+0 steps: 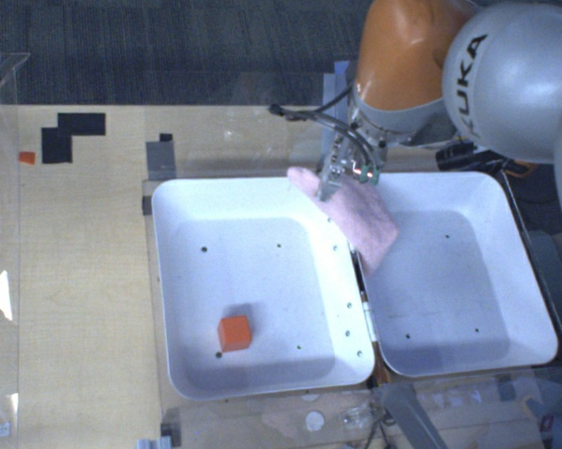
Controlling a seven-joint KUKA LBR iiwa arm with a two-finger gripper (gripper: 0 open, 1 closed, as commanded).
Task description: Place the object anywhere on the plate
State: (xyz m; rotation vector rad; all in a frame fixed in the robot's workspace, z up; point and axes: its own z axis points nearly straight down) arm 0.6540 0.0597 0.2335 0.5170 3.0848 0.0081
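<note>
table (77, 276): pale wood, two white bins (264, 267)
pink cloth (367, 222): hangs from hand (339, 174), clenched on it

A pale pink cloth (356, 215), soft and limp, hangs over the seam where the two white bins meet, near their far edge. Its upper end is bunched and lifted, drawn up against the gripper (333, 184); whether it is pinched between the fingers cannot be told. From there it falls as a flat, slightly creased panel slanting down and to the right, with its lower corner lying across the rim into the right bin (508, 254). In the left bin (185, 271), well apart from the cloth, a small orange-red cube (235, 333) sits upright on the floor near the front left corner.
</note>
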